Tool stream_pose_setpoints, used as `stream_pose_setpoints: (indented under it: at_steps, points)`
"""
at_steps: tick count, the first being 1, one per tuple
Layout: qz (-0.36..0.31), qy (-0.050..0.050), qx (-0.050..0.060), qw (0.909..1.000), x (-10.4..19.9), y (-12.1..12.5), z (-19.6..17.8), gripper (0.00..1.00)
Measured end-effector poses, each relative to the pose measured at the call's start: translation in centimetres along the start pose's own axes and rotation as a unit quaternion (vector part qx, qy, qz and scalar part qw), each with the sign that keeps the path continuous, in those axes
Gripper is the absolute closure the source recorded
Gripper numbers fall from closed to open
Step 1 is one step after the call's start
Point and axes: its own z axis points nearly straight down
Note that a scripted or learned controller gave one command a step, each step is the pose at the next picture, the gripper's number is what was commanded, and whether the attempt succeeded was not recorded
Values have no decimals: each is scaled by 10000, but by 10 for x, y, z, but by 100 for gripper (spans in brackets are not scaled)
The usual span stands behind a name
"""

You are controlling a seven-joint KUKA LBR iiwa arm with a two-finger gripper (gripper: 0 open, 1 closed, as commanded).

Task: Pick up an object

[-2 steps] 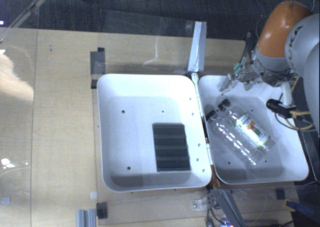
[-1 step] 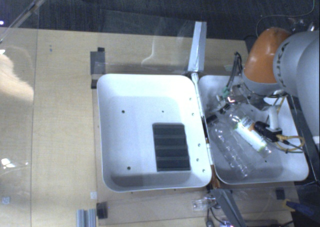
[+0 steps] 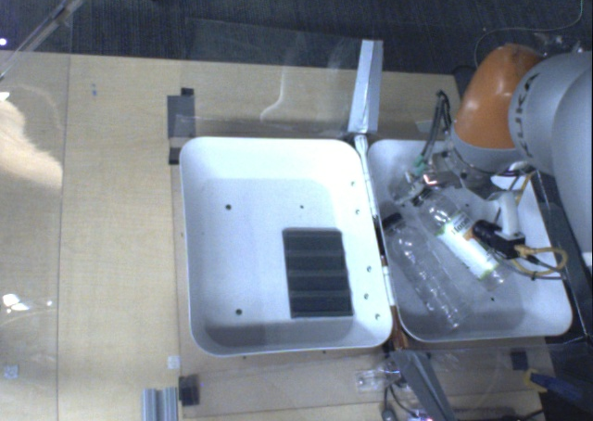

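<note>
The grey arm with its orange band [image 3: 491, 99] reaches into the right bin [image 3: 547, 317] from the upper right. My gripper [image 3: 419, 184] is low over that bin's far left corner, close above the neck end of a clear plastic bottle [image 3: 424, 266] that lies across the bin floor. A white tube with a green label [image 3: 469, 248] lies just right of the bottle. A small black piece [image 3: 390, 221] rests by the bin's left wall. In the left bin [image 3: 222, 224] a black ribbed rectangular block [image 3: 317, 272] lies flat near the front right.
Black and yellow cables [image 3: 519, 250] hang from the arm over the right bin's right side. A metal divider strip [image 3: 364, 99] stands behind the gap between the bins. A clear panel [image 3: 37, 224] covers the bench at the left.
</note>
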Motion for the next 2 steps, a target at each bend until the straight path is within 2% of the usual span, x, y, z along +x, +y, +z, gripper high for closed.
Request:
stream_pose_setpoints:
  at_steps: [1,2]
  points:
    - [-811,10,49,9967,26,49,-86,100]
    - [-366,10,62,9993,42,51,-88,100]
